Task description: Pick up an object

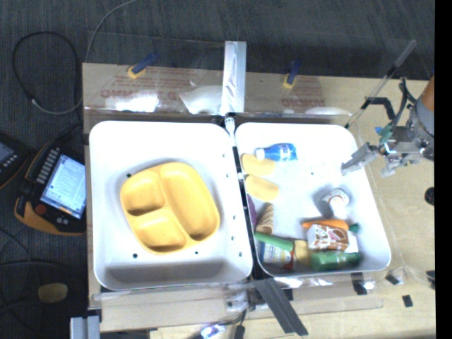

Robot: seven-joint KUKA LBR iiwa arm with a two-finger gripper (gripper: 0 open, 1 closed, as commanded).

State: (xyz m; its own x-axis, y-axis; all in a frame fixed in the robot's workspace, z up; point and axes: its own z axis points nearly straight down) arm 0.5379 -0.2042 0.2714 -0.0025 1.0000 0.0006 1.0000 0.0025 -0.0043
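Your candidates for picking all lie in the right bin (367,189). Along its near edge you have a green bottle (282,249) lying on its side, and just beside it an orange carton (329,236) resting partly over another green item (337,260). A small silver can (337,200) sits a little farther back, apart from the carton. Against the bin's left wall you will find two pale yellow pieces (260,176), one behind the other, with a brown cone-shaped item (265,219) just in front of them. Near the far wall lies a small bottle with a blue label (277,152), on its side.

The left bin (106,189) holds a yellow divided tray (169,207), sitting flat near the middle.

Your end effector (360,159) hangs over the right bin's far right corner, above the rim and well apart from every object inside; nothing is between its fingers. You cannot tell from this angle how far apart the fingers stand, so treat the opening as unknown. The arm's wrist (413,136) comes in from the right edge.

Behind the bins, the surface (402,274) carries clear plastic sheeting (162,90) held by two blue-and-yellow clamps (141,64). On the floor to the left you can see a handheld pendant with a lit screen (60,186).
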